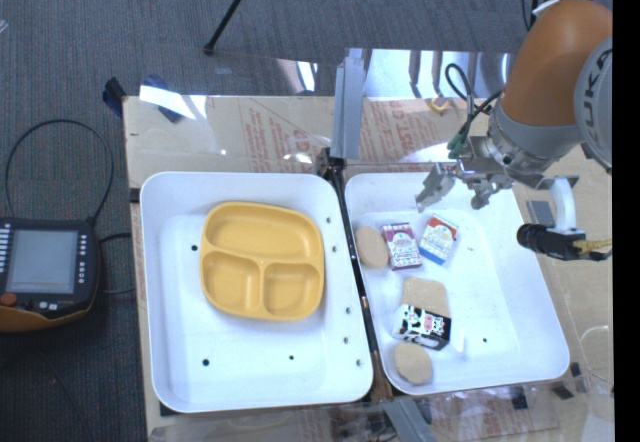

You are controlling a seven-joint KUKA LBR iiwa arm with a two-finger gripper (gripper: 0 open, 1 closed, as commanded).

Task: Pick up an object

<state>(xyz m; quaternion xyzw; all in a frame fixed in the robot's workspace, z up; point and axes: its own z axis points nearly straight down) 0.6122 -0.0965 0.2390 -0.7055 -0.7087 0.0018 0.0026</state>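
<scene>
Above the right bin's point(545, 315) twelve o'clock rim hangs the gripper point(458, 190), fingers spread with nothing between them. Candidate objects lie below, toward seven o'clock of it: a red carton point(402, 245) and a blue-and-white carton point(438, 238) touching side by side, a tan oval point(371, 247) just beside them at nine o'clock, then a tan slab point(426, 294), a black-and-white cow-patterned carton point(424, 326) and another tan round point(412, 363) toward six o'clock. Crowding is the likely hazard: a finger descending between the two cartons could shove one aside or catch both. Carton print is too small to read. The yellow divided tray point(264, 260) sits in the left bin point(175, 370).
</scene>
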